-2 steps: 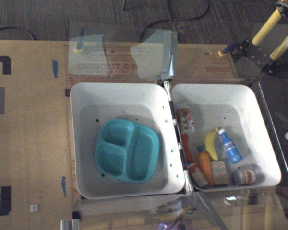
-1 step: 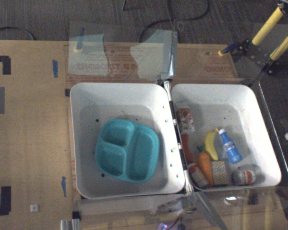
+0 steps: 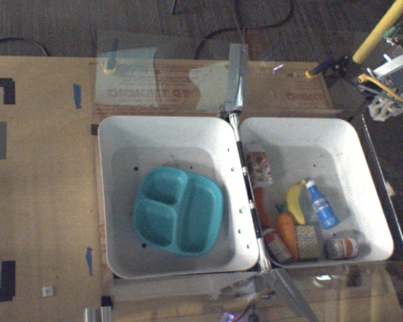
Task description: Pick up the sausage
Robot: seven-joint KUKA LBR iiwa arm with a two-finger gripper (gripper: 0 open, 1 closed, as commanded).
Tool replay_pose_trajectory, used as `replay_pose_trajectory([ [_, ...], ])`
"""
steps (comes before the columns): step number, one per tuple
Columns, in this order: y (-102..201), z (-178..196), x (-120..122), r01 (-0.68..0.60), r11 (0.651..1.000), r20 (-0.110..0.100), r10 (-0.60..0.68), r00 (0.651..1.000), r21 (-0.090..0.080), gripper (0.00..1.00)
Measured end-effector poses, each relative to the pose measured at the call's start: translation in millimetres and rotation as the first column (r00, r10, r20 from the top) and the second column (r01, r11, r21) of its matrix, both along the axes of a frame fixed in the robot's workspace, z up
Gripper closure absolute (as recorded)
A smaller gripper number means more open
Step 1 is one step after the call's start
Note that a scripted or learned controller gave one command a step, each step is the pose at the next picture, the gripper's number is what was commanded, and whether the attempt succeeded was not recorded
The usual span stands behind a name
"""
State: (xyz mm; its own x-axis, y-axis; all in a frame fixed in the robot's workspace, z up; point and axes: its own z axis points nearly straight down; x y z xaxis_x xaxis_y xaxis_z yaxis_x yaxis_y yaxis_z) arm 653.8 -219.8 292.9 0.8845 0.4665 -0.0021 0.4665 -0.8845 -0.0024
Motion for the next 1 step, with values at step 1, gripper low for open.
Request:
replay_pose_trajectory([
  [1,119.1,114.9,-11.1,0.046,0.999,0.004,-0.046,0.999,0.0,1.0],
])
